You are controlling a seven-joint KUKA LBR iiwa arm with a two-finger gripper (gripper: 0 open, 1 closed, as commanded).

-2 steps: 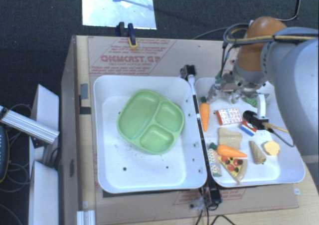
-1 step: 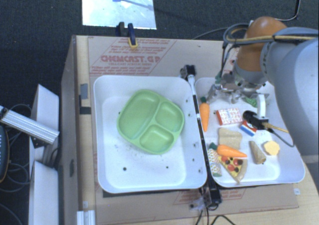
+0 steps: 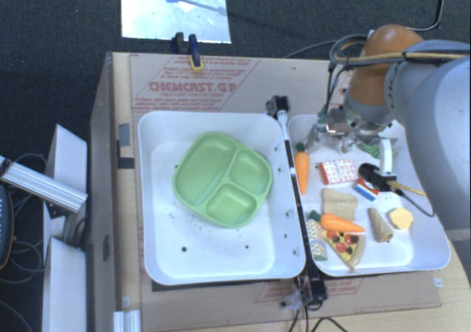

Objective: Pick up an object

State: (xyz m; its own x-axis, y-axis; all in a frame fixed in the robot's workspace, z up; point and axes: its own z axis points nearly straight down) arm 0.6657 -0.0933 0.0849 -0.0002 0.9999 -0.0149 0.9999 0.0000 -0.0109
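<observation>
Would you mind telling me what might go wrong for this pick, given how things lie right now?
The toy food in the right bin is crowded: a carrot lies across the bread slice and beside the pizza slice, so a grasp may catch two. The end effector hangs near the bin's far wall and could hit it.

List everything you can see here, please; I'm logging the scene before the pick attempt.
bins: 2, white, side by side on the bench, left bin, right bin
divided plate: 1, light green, left bin
carrots: 2, orange, right bin, one by the divider, one lower
patterned box: 1, red and white, right bin
bread slice: 1, tan, right bin
pizza slice: 1, yellow with toppings, right bin front
cheese piece: 1, yellow, right bin
arm: 1, grey with orange band, from the right
gripper: 1, over the right bin's far end
</observation>
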